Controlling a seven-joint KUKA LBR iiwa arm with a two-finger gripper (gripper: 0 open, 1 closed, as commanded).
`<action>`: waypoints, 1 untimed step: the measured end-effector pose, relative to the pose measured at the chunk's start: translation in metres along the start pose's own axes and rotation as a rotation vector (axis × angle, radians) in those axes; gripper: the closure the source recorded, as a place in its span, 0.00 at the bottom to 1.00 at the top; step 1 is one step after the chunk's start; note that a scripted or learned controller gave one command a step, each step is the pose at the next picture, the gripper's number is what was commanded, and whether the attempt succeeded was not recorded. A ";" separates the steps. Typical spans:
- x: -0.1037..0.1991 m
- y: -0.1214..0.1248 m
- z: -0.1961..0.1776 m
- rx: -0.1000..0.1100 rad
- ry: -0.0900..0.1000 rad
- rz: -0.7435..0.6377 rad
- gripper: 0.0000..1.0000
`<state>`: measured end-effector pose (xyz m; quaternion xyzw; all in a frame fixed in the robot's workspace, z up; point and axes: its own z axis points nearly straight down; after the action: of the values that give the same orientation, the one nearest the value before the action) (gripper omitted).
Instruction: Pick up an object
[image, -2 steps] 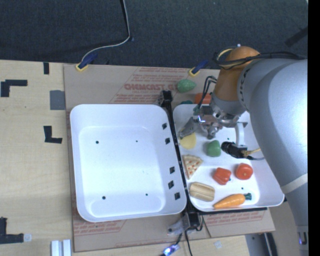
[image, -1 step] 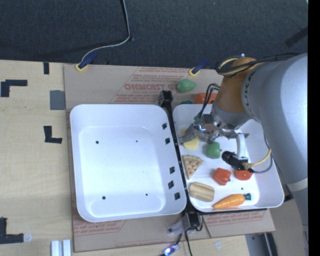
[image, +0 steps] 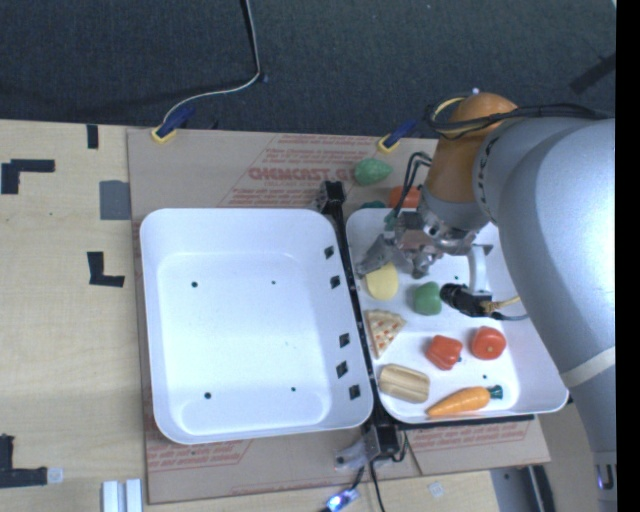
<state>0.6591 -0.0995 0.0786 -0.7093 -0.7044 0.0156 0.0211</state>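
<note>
The big grey robot arm (image: 560, 220) covers much of the right white bin (image: 540, 395), so the bin's upper right part is hidden. A green lumpy thing (image: 372, 171) sits past the bin's top edge, and a small red thing beside it is partly hidden by the wrist. The arm comes in from the right of the frame and bends down, with its orange band above the metal gripper (image: 400, 255). The gripper hangs low over the upper left part of the right bin, just above a round yellow toy (image: 382, 283). Whether the gripper is open or closed is too hard to tell. Lower in this bin lie a green toy (image: 427, 298), a pizza slice toy (image: 383, 328), a red pepper toy (image: 444, 351), a red tomato toy (image: 488, 343), a tan bread toy (image: 404, 382) and an orange carrot toy (image: 462, 401). The left white bin (image: 160, 240) sits touching it.
</note>
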 end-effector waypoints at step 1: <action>-0.021 -0.038 -0.004 -0.049 -0.009 -0.005 0.00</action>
<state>0.6214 -0.1199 0.0845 -0.7076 -0.7066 0.0015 0.0007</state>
